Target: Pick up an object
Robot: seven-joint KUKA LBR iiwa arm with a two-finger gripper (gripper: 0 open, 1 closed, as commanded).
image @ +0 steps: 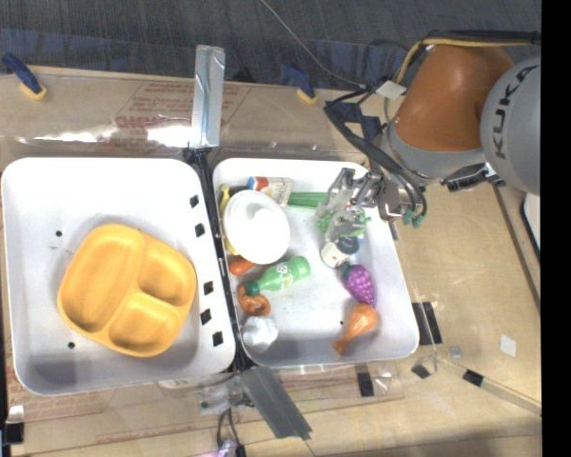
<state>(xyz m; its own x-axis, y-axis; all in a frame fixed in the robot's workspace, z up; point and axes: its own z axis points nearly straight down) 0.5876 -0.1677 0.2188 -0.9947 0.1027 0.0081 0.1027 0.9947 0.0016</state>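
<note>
bench: pale wood-coloured top under clear plastic sheeting with faint red print too blurred to read, dark carpet beyond. two shallow white bins, the left bin (19,255) and the right bin (400,284), side by side; places below are given from the round white bowl (257,227) in the right bin.

- far left of the bowl, in the left bin: yellow three-part plastic tray (126,288).
- just below the bowl: small green plastic bottle (280,274), white label unreadable; near it an orange curled toy (253,303) and a crumpled white scrap (260,330).
- right of the bowl: silvery two-finger gripper (345,219) low in the bin; whether apart or together, cannot tell.
- just under it: small round white-and-dark object (336,252), likely target; probably light, stiff, smooth, apt to roll; take across its width.
- lower right: purple plastic grape bunch (360,282), bumpy, easy to grip; orange-brown toy drumstick (358,324).
- above the bowl: small printed packet (270,188), text illegible.
- grey arm casing (516,122): reads "kuka".
</note>
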